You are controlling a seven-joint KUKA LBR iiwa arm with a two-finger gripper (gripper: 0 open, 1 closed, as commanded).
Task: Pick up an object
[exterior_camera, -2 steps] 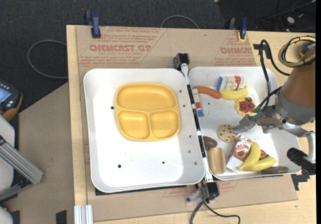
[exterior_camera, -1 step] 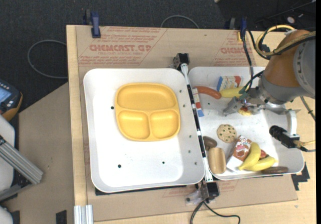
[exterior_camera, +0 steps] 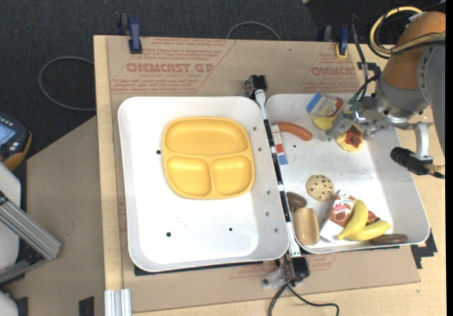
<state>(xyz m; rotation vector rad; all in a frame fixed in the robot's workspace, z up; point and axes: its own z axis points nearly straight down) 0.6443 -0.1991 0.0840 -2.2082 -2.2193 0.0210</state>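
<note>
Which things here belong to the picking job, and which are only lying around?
For the job:
- claw, low in the right bin
- pickable items: hot dog, cookie, bananas, red-and-yellow toy next to the claw

Lying about:
- yellow divided plate in the left bin
- blue clamps on the board

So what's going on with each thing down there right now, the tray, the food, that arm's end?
Yellow tray: flat in the left bin, compartments bare.
Hot dog: lying loose in the right bin.
Cookie: flat, apart from the rest.
Bananas: resting in the near corner pile.
End effector: low over the far end of the right bin, among small toys there; grip unclear.
</note>
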